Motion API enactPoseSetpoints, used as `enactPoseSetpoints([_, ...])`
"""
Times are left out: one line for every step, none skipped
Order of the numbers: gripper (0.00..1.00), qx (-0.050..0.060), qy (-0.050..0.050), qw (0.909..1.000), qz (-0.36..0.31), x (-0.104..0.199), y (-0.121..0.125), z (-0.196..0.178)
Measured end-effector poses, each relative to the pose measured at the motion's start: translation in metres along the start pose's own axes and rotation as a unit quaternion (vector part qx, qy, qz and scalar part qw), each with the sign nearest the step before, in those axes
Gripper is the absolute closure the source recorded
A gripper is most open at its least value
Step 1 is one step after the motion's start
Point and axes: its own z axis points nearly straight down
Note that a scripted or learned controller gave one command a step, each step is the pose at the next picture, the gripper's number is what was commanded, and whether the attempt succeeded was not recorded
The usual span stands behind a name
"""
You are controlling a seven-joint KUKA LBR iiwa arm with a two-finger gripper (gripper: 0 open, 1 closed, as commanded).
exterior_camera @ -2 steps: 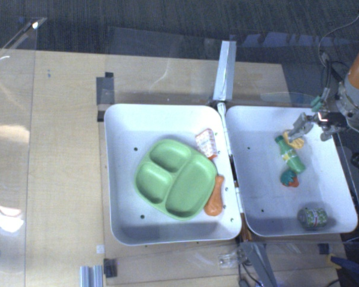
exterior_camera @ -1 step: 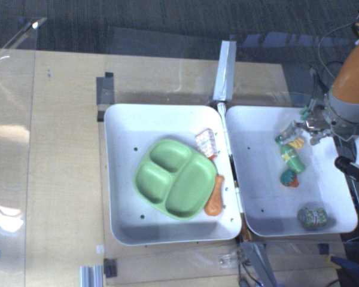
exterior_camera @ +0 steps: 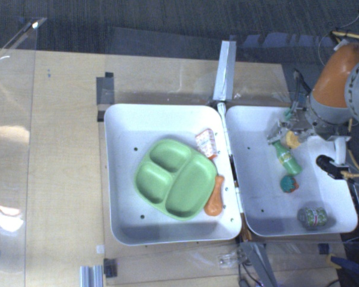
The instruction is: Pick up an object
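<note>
Two shallow white plastic bins (exterior_camera: 122, 160), smooth with a soft sheen, sit on a pale matt wooden worktop (exterior_camera: 60, 160). A green divided plastic plate (exterior_camera: 176, 178) looks smooth and slightly glossy. A brushed metal bar (exterior_camera: 225, 70) gleams dully.

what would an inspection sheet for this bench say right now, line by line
surface: wooden bench bearing a left bin and a right bin side by side
job's things: green bottle, yellow piece, small teal ball and patterned can in the right bin
clutter: green divided plate, orange piece and small red-and-white packet in the left bin
grippers: gripper low over the right bin's far end, by the bottle's top; finger state unclear
cables: thin cables at upper right
surroundings: metal divider post, dark floor
</note>
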Motion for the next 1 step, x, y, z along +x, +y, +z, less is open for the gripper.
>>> enactPoseSetpoints([1.00,-0.001,0.000,1.0000,-0.002,0.0009,0.0018,-0.0086])
